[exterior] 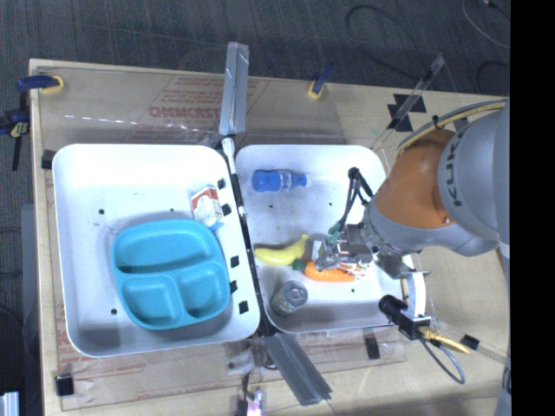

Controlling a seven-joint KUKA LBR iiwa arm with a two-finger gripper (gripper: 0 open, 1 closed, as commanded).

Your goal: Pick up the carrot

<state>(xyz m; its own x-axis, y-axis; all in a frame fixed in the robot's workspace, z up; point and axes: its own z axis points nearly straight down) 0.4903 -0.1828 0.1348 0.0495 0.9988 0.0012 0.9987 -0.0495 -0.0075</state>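
The orange carrot (329,275) lies in the right bin (325,159), near its front wall, with its green end pointing left toward the banana. My gripper (333,256) is low over the carrot, right on top of its middle. The grey arm with its orange band (416,198) reaches in from the right. The carrot rests on the bin floor under the fingers.
A yellow banana (282,253) lies just left of the carrot. A metal can (289,297) stands at the front, and a blue bottle (277,180) lies at the back of the right bin. The left bin (87,180) holds a blue divided tray (171,272) and a small red-white packet (205,204).
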